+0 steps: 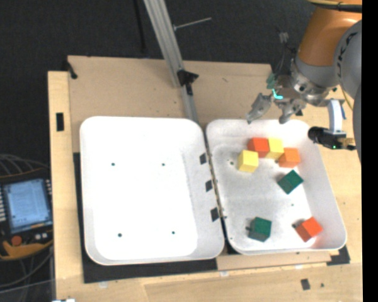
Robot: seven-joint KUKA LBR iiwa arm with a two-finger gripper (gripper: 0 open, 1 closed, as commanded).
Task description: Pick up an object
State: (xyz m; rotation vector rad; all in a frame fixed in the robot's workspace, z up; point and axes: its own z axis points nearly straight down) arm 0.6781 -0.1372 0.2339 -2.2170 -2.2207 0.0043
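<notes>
Camera view puts your end effector [275, 111] above the far rim of the right bin [324, 187], fingers spread wide with nothing between them. Just below it sit the nearest candidates: a red-orange block [259, 146], a yellow block [275, 147] and an orange block [290, 156] packed together, with another yellow block [247, 161] beside them. They look like small rigid cubes, probably light and not fragile. Favour the loose yellow one, and close on two opposite flat faces.
</notes>
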